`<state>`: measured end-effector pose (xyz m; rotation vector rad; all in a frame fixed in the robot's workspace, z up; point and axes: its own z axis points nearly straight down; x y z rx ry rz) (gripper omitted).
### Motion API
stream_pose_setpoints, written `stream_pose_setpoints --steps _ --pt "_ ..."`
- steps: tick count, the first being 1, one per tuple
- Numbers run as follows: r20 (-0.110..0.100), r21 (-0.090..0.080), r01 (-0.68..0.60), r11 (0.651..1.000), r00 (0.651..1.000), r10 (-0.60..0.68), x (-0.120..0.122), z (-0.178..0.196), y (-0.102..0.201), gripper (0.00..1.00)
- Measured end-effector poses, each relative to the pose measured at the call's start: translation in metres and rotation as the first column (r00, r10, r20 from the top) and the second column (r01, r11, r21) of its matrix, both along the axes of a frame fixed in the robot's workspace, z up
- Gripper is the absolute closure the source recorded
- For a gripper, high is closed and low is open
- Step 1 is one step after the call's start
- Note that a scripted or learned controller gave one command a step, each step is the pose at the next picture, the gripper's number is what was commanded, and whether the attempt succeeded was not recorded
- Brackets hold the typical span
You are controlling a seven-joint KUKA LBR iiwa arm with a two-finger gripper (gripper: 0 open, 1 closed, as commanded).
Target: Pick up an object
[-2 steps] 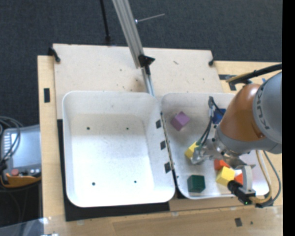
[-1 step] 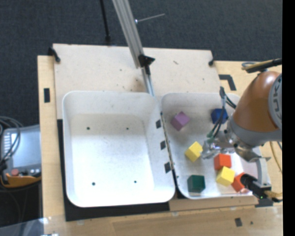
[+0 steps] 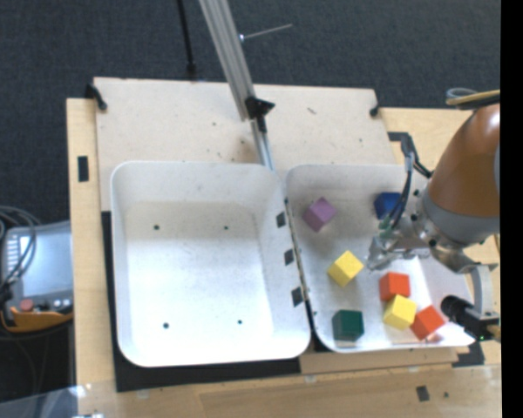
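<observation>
Yellow block (image 3: 345, 268) lies in the right bin (image 3: 327, 181), just left of the gripper (image 3: 382, 252), which hangs low over the loosely scattered blocks, likely descending for a grasp. Whether its fingers are open cannot be told. Nearer sit a green block (image 3: 348, 325), another yellow (image 3: 400, 311), two orange; farther, a purple block (image 3: 319, 213).

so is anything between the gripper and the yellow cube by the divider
Nothing visible. The gripper sits just right of the yellow cube, with bare bin floor between them. The orange cube lies below the gripper, off that line.
</observation>
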<state>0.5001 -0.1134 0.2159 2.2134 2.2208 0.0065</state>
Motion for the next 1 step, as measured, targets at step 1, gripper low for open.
stream_pose_setpoints --steps 1 --pt "0.001 0.000 -0.001 1.000 1.000 0.001 0.0022 0.0540 -0.0010 1.00"
